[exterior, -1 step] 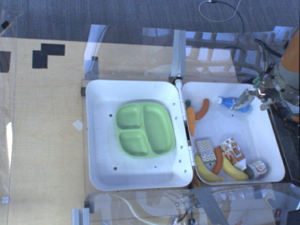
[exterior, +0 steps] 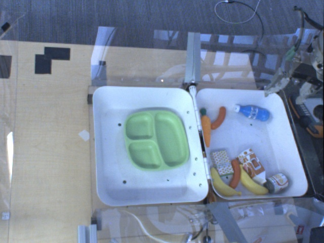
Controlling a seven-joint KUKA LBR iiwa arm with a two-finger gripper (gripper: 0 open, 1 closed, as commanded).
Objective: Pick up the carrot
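Two white bins on a wooden bench. Left bin [exterior: 106,151]: a green plate [exterior: 154,139] with three compartments, lying near the centre. Right bin [exterior: 291,135]: a blue bottle [exterior: 253,113] lying on its side at the far right; a curved sausage [exterior: 218,118] far left of centre; a patterned sachet [exterior: 221,159]; a second sausage [exterior: 236,171] between two bananas [exterior: 223,182] [exterior: 251,182]; an orange-and-white carton [exterior: 251,162]; a small can [exterior: 277,182] in the near right corner. A cable [exterior: 238,11] loops on the grey floor beyond.

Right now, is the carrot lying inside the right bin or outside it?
Inside. The carrot lies flat in the right bin, against its left wall, green end toward the far side, beside a curved sausage.
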